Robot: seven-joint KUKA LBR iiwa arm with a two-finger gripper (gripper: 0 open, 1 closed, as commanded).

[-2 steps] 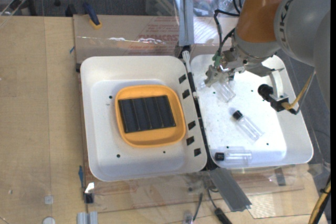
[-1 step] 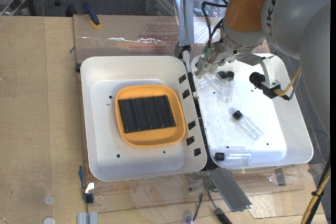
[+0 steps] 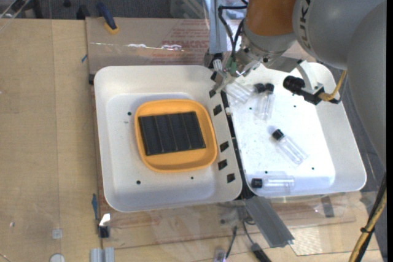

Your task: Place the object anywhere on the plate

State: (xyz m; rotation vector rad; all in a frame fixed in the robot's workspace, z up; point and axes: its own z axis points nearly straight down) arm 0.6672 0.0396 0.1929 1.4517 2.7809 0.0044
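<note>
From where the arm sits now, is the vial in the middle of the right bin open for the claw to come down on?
Probably yes. The vial lies alone on the bin floor, apart from the other vials, with nothing over it. The claw hovers at the bin's far left corner.

Even, bright overhead light. Glare washes out the right white bin (image 3: pixel 325 156); beside it, soft shadows at the left bin's rim. Arm (image 3: pixel 331 3) above bin slightly blurred. Grainy overall.
</note>
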